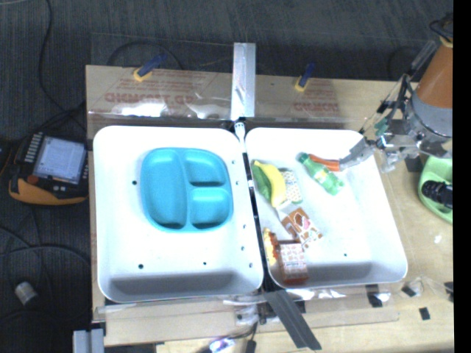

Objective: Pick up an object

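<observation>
The right bin holds several objects. A green bottle lies near its back, with a small orange piece right behind it. A yellow banana rests by the bin's left wall, next to a patterned packet. A brown snack pack lies mid-bin and a red and white box sits at the front left. My gripper reaches in from the right at a slant, its tip just right of the orange piece and the bottle. Nothing is seen held.
A blue divided tray lies in the left bin. A green object stands on the bench right of the bins. The arm's orange band is over the bench's back right corner. A metal divider post rises behind the bins.
</observation>
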### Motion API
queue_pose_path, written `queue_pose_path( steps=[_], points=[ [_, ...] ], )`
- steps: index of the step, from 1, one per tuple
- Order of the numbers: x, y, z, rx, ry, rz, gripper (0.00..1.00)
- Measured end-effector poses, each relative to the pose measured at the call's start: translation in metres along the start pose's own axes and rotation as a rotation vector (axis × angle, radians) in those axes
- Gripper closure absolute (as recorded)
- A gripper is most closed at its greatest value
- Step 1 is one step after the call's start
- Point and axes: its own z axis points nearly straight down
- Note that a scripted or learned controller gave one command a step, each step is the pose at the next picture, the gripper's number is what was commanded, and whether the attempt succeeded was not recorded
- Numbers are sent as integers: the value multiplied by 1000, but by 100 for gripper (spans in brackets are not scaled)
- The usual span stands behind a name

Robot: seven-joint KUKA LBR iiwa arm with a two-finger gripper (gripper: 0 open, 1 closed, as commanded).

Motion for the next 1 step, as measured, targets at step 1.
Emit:
queue_pose_path(
  steps=[1],
  points=[
    [13,36,59,1,1,177,0]
  ],
)
